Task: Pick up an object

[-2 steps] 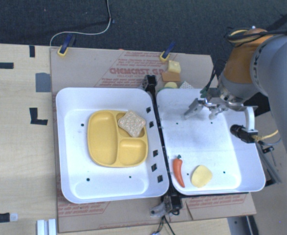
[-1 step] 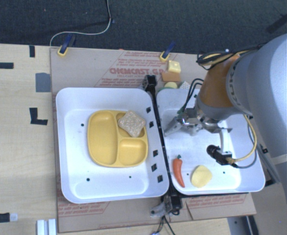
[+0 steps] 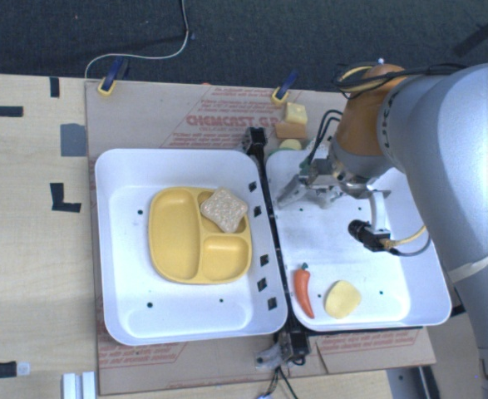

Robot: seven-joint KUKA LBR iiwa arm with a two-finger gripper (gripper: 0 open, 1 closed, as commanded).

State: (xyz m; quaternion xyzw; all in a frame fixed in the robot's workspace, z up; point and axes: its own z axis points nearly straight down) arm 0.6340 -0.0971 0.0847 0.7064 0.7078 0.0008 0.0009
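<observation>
Right bin (image 3: 410, 306): carrot (image 3: 303, 293) and pale yellow piece (image 3: 342, 298) at the near edge. Left bin (image 3: 110, 223): yellow tray (image 3: 177, 239), cracker (image 3: 224, 209) on the tray's far right edge. Gripper (image 3: 298, 188) low at right bin's far left corner, fingers spread, holding nothing. Yellow blocks (image 3: 293, 121) just beyond that corner.

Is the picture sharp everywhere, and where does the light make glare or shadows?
In the camera view the yellow tray and the cracker on it look fairly sharp under soft, even light with faint shadows; the white bins are bright and slightly washed out; the big grey arm, closest to the lens, looks soft and shows a pale sheen.
</observation>
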